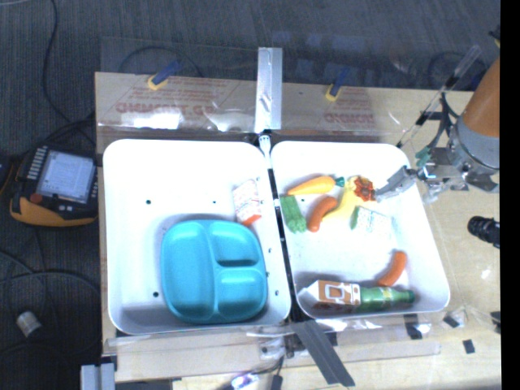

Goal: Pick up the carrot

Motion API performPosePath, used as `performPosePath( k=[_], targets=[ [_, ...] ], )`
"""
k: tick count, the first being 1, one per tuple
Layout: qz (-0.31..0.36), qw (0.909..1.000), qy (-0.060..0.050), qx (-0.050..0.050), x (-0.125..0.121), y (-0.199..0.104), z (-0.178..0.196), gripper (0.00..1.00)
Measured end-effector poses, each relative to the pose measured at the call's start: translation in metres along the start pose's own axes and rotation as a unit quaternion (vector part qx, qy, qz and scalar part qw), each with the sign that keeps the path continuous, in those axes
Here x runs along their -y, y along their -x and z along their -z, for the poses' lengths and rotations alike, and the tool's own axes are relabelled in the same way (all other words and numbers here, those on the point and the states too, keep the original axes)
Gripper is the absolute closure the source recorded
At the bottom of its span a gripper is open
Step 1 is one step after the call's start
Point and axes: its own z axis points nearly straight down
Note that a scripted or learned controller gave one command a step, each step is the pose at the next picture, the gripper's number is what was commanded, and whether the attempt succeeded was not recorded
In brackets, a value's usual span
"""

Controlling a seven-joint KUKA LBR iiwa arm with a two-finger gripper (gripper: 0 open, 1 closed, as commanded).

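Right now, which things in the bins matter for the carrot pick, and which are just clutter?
For the job:
carrot, right bin
end effector, near the right bin's far right rim

Lying about:
green bottle
two sausages
green vegetable
blue divided tray, left bin
small packet

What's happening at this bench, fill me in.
A grey robot arm reaches in from the right, its gripper low over the far right corner of the right bin. It is meant to pick up the carrot, which lies untouched near that bin's far left side, beside a green vegetable and a sausage. A green bottle lies along the near wall. The left bin has a blue tray.
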Motion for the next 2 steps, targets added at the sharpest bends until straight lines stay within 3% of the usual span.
performPosePath(
  k=[2],
  targets=[
    [0.168,0.9857,0.005,0.004,-0.093,-0.06,-0.156,0.0]
  ],
)
